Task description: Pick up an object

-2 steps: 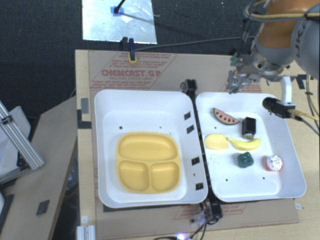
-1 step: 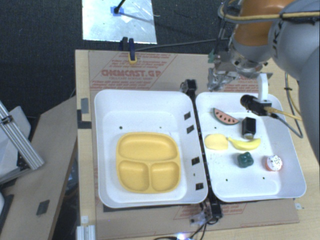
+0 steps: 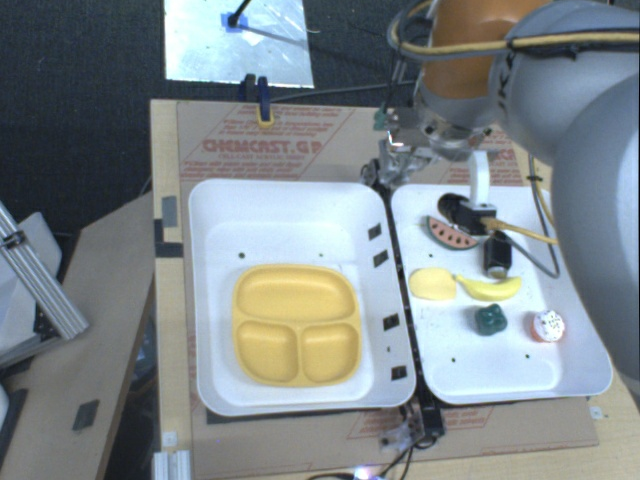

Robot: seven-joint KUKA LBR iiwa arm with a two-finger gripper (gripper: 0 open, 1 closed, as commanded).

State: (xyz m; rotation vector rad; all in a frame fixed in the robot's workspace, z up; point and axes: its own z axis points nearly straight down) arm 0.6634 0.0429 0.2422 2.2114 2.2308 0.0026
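The right bin (image 3: 575, 368) holds a watermelon slice (image 3: 446, 234), a pale yellow round piece (image 3: 431, 284), a banana (image 3: 491, 288), a dark green object (image 3: 489, 319) and a small white and red object (image 3: 547, 326). My gripper (image 3: 388, 171) hangs at the back of the bins, over the far end of the divider between them. It is behind and to the left of the watermelon slice, apart from every object. Nothing shows in its grasp.
A yellow divided plate (image 3: 296, 324) lies in the left bin (image 3: 215, 228). The grey arm with its orange band (image 3: 480, 18) covers the upper right. Black clips (image 3: 385, 258) run along the divider. A blue clamp (image 3: 263, 96) stands on the board behind the bins.
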